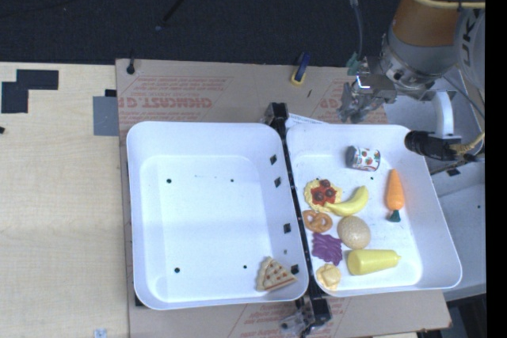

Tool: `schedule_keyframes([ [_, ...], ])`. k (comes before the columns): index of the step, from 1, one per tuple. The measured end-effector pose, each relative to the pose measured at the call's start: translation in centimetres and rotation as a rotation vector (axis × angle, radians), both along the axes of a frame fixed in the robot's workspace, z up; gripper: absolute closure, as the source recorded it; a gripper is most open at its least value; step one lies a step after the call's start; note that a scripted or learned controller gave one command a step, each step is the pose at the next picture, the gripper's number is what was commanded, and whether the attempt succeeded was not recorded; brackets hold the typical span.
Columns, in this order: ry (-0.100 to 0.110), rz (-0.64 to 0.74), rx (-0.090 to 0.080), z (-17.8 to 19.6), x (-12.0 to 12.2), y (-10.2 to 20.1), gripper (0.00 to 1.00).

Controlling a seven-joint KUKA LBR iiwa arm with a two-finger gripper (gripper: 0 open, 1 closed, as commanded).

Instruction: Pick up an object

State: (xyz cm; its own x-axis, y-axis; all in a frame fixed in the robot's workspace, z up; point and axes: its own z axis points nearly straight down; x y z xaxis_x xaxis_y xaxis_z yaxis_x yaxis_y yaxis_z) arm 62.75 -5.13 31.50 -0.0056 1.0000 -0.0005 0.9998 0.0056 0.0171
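gripper [358, 101] above right bin [444, 249] back rim, jaw state can't tell, probably empty | risk: clustered banana [352, 202]/pretzel [317, 221] → glancing miss

Upside-down red lettering on cardboard sheet [207, 91], illegible

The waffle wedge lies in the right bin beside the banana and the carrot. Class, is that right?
Not quite. The camera view shows the waffle wedge in the left bin, in its near right corner. The banana and the carrot do lie in the right bin.
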Motion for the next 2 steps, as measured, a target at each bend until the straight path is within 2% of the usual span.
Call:
schedule_keyframes([
  [1, 0.004, 0.001, 0.001, 11.6, 1.7, 4.5, 1.0],
  [2, 0.006, -0.001, 0.001, 23.1, 1.6, 6.9, 1.0],
])
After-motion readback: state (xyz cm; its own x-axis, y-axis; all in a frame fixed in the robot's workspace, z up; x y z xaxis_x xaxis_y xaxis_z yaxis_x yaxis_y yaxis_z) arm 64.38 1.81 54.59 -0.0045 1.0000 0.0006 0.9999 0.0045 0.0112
